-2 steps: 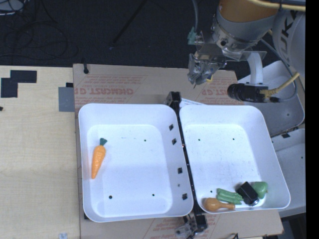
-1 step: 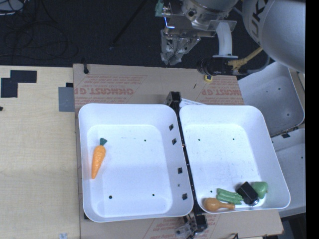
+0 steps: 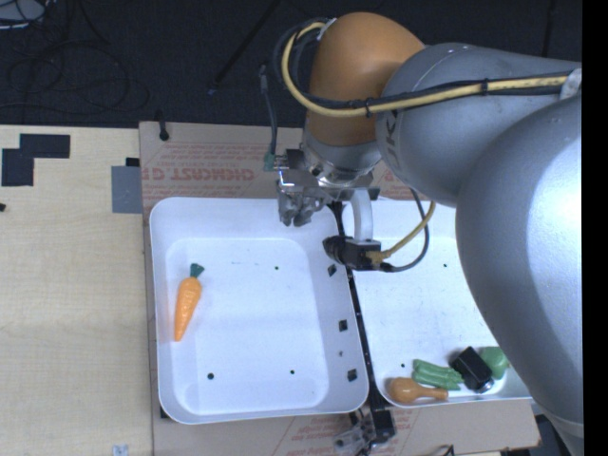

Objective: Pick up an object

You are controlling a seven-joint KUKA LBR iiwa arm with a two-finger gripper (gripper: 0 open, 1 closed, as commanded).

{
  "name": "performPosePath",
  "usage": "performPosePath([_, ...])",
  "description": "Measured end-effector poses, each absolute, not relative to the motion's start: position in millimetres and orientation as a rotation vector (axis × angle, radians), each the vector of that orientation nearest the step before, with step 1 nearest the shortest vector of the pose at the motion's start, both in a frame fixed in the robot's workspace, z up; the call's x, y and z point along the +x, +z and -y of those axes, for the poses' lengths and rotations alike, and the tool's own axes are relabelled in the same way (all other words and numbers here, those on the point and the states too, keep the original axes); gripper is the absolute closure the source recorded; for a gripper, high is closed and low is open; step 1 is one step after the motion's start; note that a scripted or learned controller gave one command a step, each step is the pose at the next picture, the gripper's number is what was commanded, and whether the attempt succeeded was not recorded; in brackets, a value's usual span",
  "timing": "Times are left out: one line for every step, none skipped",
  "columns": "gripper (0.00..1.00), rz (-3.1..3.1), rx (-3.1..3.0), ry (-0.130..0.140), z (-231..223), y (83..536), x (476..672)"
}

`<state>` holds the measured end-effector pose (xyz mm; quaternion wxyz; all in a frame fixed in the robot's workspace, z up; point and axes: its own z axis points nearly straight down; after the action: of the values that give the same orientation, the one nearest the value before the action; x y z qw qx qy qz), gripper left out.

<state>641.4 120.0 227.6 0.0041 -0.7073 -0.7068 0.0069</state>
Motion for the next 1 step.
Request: performPosePath([1.0, 2.222, -2.232, -0.009, -67.0, 351.5, 645.0])
